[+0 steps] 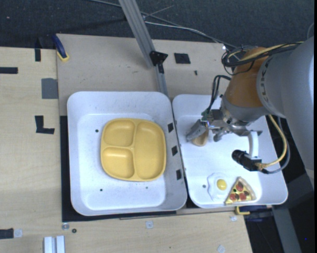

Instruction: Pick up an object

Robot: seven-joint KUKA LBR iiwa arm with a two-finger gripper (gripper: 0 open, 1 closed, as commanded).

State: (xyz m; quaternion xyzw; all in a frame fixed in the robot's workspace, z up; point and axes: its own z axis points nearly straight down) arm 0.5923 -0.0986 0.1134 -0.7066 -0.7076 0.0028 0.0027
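Observation:
In the right bin (269,194), my gripper (207,135) hangs low over the upper left part of the floor, its fingers (194,133) apart and open. A small tan object (201,140) lies on the floor right beside the left finger, partly hidden by it. I cannot tell whether the finger touches it. A toy fried egg (219,185) and a toy pizza slice (239,191) lie side by side near the bin's front edge, well clear of the gripper.
The left bin (85,157) holds a yellow divided plate (133,149). A black cable connector (245,159) hangs from the wrist over the right bin. A grey metal strut (140,25) slants in from the top toward the gap between the bins.

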